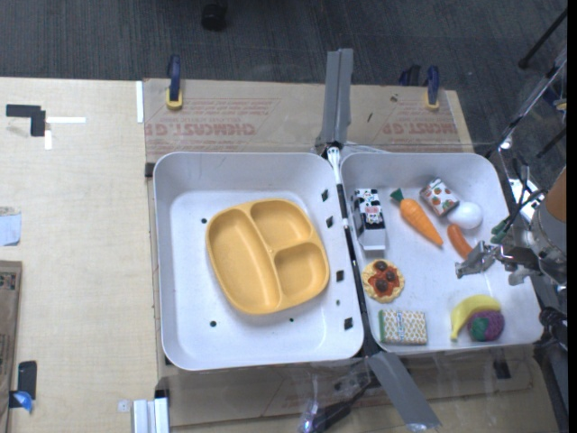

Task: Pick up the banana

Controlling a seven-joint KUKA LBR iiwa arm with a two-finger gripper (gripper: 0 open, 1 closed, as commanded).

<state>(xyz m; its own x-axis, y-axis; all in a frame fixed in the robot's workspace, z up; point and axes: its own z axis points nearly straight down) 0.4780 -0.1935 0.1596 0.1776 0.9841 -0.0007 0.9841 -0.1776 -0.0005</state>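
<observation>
The banana [465, 313] is lying near the front right corner of the right bin [424, 162], touching a purple fruit [487, 325] on its right. The end effector [476, 262] is hovering just above and behind it, fingers spread, gripping nothing.

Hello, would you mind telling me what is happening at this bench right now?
A grey robot arm reaches in from the right over the right white bin, its end effector hovering above the bin floor just past the small orange carrot piece. The yellow toy banana it is meant to pick up lies untouched near the bin's front right corner, against a purple and green toy fruit. The yellow divided plate sits alone in the left white bin.
</observation>
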